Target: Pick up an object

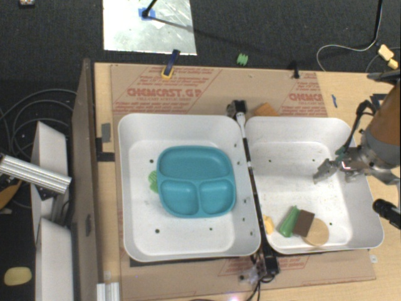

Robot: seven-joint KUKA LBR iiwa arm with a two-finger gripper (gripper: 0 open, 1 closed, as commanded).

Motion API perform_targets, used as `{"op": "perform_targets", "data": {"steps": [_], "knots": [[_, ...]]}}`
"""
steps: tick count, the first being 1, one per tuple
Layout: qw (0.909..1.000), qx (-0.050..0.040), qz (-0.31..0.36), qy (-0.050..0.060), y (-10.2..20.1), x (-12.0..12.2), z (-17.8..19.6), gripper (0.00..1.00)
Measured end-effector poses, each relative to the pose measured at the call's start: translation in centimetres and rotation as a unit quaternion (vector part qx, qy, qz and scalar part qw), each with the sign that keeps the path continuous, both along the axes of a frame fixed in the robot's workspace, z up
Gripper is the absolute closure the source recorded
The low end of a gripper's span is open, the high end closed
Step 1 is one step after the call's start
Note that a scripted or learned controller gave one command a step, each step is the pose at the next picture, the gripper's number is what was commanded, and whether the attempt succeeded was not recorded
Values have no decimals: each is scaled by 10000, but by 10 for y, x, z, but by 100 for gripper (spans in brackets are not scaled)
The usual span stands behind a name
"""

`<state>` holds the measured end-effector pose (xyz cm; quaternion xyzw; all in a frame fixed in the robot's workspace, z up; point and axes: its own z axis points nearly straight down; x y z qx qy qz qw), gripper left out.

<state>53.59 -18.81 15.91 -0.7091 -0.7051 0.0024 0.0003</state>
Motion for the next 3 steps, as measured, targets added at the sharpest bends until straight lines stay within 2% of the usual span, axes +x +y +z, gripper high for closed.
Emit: {"op": "perform_targets", "data": {"steps": [1, 2, 3], "knots": [[10000, 8, 58, -41, -4, 57, -36, 0], [10000, 27, 58, -16, -17, 136, -73, 0], [10000, 5, 62, -60, -18, 135, -61, 100]]}}
